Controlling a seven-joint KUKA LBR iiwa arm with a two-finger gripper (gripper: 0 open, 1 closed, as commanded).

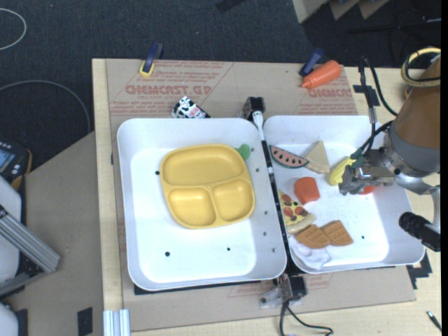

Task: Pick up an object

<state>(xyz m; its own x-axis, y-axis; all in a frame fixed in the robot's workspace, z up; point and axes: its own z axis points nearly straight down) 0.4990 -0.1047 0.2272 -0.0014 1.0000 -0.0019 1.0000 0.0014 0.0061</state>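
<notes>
Nothing is seen lifted yet: gripper (352, 178) is lowered into right bin (392, 247) beside yellow piece (341, 169); its grasp cannot be judged.

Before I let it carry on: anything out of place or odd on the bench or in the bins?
A small black-and-white cow toy lies on the bench board behind the left bin, outside both bins. A green piece is wedged partly under the yellow divided plate. The rest sits in the right bin.
</notes>
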